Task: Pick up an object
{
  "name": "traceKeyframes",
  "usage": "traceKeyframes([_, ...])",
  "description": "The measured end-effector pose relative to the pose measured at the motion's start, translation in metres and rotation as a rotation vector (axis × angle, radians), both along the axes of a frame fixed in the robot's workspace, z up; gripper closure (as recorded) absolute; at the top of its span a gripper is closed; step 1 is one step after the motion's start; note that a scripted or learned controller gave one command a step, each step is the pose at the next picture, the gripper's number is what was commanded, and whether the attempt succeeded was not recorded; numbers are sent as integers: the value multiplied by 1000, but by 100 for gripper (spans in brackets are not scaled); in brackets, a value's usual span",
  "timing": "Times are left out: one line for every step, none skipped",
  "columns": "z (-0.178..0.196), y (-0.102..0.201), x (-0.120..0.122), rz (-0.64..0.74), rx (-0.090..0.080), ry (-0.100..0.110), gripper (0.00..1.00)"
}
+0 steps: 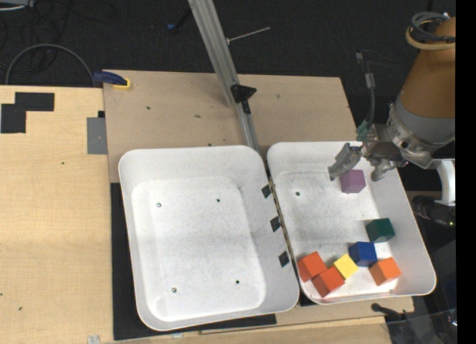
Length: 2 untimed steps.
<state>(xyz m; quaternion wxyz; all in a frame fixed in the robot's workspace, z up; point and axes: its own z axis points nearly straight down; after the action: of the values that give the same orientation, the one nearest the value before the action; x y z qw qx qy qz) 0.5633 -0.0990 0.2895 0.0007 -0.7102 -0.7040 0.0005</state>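
Tool (359, 163): fingers spread, poised over the right bin (320, 158), straddling nothing.
Purple cube (352, 180): just below the tool, toward the bin's far edge.
Other blocks (346, 265): clustered along the near edge.

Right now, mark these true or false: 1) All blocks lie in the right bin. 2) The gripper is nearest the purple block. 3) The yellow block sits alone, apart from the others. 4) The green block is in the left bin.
1) True: every block lies in the right bin.
2) True: the gripper is just above the purple block.
3) False: the yellow block sits among orange and blue blocks.
4) False: the green block is in the right bin.
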Motion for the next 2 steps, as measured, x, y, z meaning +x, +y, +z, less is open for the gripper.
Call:
traceKeyframes([-105,71,3,12,3,10,0])
traceKeyframes([-90,65,5,-2,0,3,100])
